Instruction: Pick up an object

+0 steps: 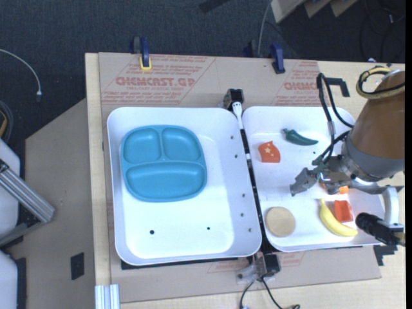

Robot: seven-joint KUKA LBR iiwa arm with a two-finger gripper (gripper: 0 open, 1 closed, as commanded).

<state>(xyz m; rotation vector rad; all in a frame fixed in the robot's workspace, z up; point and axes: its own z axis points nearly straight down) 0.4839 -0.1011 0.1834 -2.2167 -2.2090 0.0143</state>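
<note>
Claw [306, 182] hangs low in the right white bin [257, 124], its dark fingers spread apart on nothing, over bare floor left of the arm. Around it lie the candidates: a red strawberry-like toy [270, 152] and a green pepper [298, 136] farther off, a tan round disc [280, 221] nearer, a yellow banana [336, 221] touching an orange-red block [344, 210] at near right. The left bin holds a blue divided plastic plate [165, 163]. Closing here would likely catch nothing, since every piece sits apart from the fingers.
</note>
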